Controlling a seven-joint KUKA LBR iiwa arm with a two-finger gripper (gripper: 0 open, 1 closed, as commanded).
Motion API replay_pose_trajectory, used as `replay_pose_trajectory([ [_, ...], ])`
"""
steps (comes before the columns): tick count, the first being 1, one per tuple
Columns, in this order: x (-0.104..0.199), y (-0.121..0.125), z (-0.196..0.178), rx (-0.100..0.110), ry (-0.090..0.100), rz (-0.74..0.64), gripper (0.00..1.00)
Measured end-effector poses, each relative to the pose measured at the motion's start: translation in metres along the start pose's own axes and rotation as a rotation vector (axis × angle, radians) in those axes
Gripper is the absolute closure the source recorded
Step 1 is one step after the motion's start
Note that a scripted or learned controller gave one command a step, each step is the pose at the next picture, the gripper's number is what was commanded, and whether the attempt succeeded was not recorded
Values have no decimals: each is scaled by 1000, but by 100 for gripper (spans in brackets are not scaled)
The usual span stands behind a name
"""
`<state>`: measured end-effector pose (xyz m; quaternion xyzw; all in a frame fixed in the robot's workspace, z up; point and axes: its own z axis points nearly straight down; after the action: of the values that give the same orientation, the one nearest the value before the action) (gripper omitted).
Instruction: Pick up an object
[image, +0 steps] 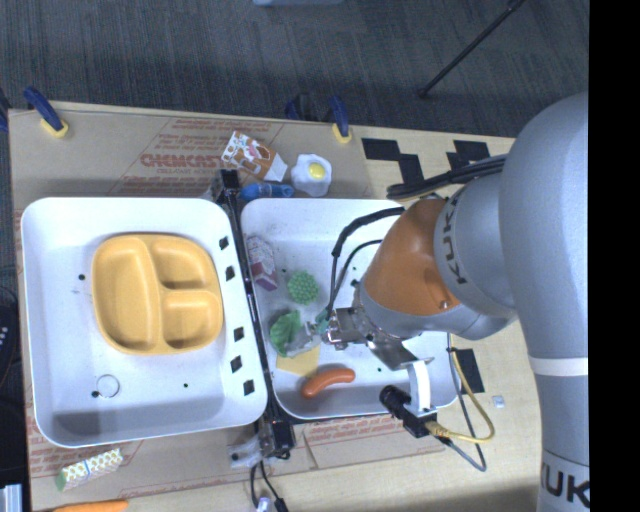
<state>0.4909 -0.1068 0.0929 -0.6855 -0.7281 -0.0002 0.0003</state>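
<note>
My gripper (328, 333) reaches down into the right bin (340, 215), beneath the orange band of the arm. It hangs just right of a green leafy piece (284, 330) and above a yellow cheese wedge (299, 361). A brown sausage (328, 380) lies near the bin's front wall, just below the gripper. A round green broccoli-like piece (303, 287) sits a little farther back. A clear and purple packet (262, 262) rests against the bin's left wall. The arm hides the right half of this bin.
The left bin (50, 300) holds a yellow divided plate (157, 291). Behind the bins lie a small printed box (246, 153), a blue item (266, 189) and a white and yellow egg toy (312, 173). A wrapped packet (91, 466) lies at the bench's front left.
</note>
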Motion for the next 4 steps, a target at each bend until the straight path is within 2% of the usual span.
replay_pose_trajectory([
  [1, 11, -14, 2, 5, 3, -412, 0],
  [2, -12, -15, -92, 0, -2, -886, 0],
  [3, -55, 18, 2, 2, 1, -1008, 0],
  [4, -92, 20, 1, 1, -2, -1501, 0],
])
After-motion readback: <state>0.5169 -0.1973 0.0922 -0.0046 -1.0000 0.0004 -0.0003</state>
